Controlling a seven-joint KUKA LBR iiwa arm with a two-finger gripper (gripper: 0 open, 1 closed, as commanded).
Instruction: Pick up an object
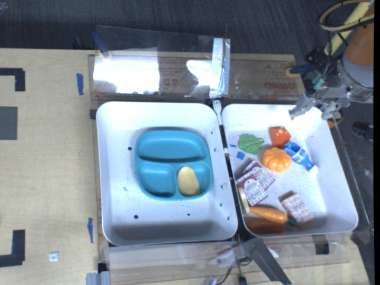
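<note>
I see the gripper at the upper right corner of the right bin, hanging over the bin's far rim. I cannot tell from this view how it is set, and I see nothing held in it. The arm enters from the right, with its orange band above the wrist and yellow cabling looped behind.

Objects in the right bin, working outward from the gripper:
- An orange-red piece lies nearest, toward the bin's upper middle.
- A blue and white packet lies just beside it, lower right.
- A small orange pumpkin touches the packet's left side.
- A green leaf lies to the left of the pumpkin, near the divider.
- A red and white packet lies below the pumpkin, tilted.
- A second red and white packet lies toward the near right.
- A carrot lies along the near wall, its green end beside that second packet.

The left bin holds a blue divided tray. A yellow lemon rests in the tray's lower right compartment.

Both bins sit side by side, touching, on the desk. A clear panel stands behind the left bin.
</note>
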